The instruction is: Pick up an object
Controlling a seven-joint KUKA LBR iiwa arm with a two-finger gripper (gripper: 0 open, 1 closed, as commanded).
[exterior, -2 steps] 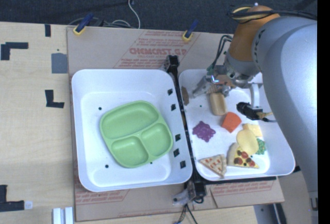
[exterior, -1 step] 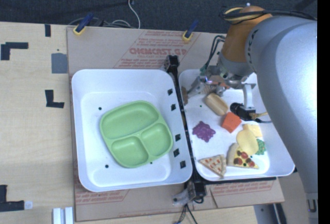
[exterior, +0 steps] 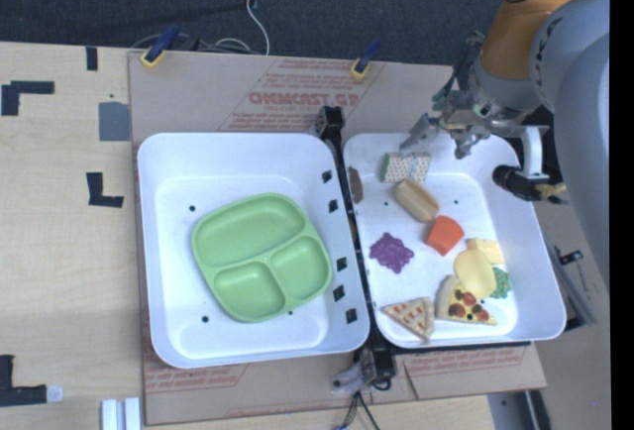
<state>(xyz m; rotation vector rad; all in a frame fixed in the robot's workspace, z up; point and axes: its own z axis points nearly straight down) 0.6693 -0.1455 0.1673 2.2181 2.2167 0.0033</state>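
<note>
Smooth white bins (exterior: 158,180), lumpy purple toy (exterior: 391,252)

Red printed lettering is seen on the brown cardboard sheet (exterior: 287,96) beneath the bins, at its far edge; it appears to read "CHICKCAST CR", though the letters are blurred.

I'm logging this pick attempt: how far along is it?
Done: the arm has reached over the right bin, and the gripper hangs open above its far edge, near the checkered wafer. In hand: nothing sits between the fingers. Left: closing on an item and lifting it; the hot dog, orange block and pizza slices all lie in the bin.
</note>
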